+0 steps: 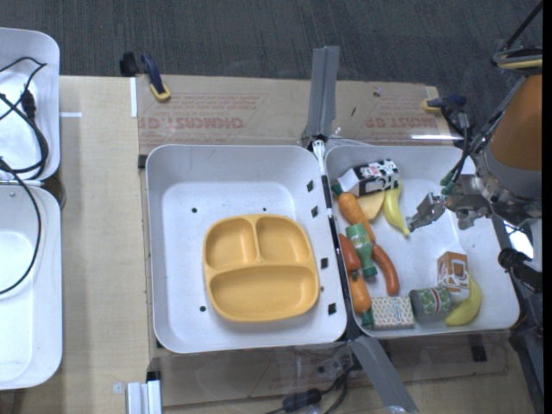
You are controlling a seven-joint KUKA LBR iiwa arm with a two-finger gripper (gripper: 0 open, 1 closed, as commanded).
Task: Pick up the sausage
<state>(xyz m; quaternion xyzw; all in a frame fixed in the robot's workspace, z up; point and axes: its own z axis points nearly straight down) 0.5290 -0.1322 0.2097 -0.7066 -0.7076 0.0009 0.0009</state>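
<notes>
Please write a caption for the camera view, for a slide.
Gripper hovers over the right bin, apart from the sausage.

The arm [522, 136] was cut off by the right edge. Print on the carton [454, 273] and the box [392, 312] was too small to read. A green bottle [362, 253] hid part of the sausage [385, 268]. The left tub [26, 231] ran past the edge.

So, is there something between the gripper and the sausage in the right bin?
Nothing visible stands between them. The gripper is above bare bin floor to the right of the sausage, with open floor between. But the sausage lies close beside the green bottle on its left, which may crowd a grasp.
</notes>
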